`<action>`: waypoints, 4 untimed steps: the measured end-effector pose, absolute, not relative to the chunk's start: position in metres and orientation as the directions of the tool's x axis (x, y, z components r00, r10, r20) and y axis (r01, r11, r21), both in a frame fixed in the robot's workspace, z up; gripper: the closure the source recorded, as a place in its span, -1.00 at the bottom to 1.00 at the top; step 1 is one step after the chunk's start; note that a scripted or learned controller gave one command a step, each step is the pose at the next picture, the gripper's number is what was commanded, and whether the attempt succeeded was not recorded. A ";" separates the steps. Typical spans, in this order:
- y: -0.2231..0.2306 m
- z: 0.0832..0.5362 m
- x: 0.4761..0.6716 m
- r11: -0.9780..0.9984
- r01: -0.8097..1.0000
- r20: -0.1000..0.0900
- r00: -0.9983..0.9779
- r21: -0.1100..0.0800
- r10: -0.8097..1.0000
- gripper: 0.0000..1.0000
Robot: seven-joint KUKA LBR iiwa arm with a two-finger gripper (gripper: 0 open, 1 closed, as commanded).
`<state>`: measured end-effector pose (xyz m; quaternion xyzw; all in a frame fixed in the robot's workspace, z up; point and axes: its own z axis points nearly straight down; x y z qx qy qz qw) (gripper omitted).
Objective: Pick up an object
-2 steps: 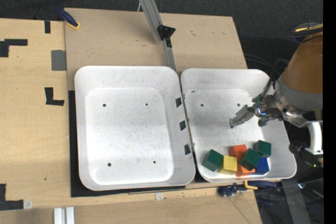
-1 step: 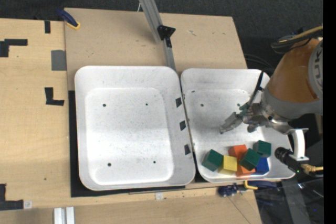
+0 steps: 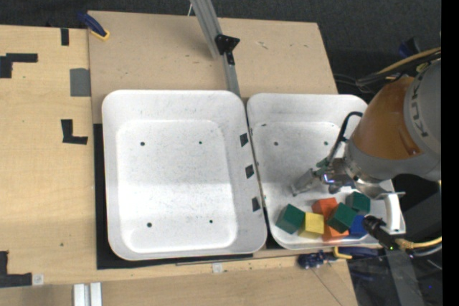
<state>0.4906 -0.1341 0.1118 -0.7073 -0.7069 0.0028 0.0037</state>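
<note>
My gripper [image 3: 315, 179] hangs low inside the right bin [image 3: 301, 118], near its middle, with the orange-banded wrist [image 3: 384, 129] above and to its right. Several small blocks lie clustered in that bin's near right corner: a dark green block [image 3: 290, 217], a yellow block [image 3: 313, 224], a red-orange block [image 3: 326, 206], another green block [image 3: 345, 216] and a blue block [image 3: 358, 226]. The gripper sits just above and left of the cluster, close to the red-orange block. I see nothing held in it.
The left bin [image 3: 176, 172] lies beside the right one, their rims meeting at mid-bench. A grey metal pole [image 3: 204, 0] slants down to the back of the bins. The wooden bench [image 3: 43, 118] extends to the left.
</note>
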 end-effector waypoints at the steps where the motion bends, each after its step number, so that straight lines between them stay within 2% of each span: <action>1: -0.133 0.125 0.492 0.001 1.000 0.002 -0.001 -0.005 1.000 1.00; 2: -0.129 0.187 0.492 0.002 1.000 -0.001 -0.002 0.004 1.000 1.00; 3: -0.129 0.206 0.492 0.001 1.000 0.000 -0.001 0.000 1.000 1.00; 4: -0.073 0.220 0.496 0.007 1.000 0.002 -0.007 0.000 1.000 1.00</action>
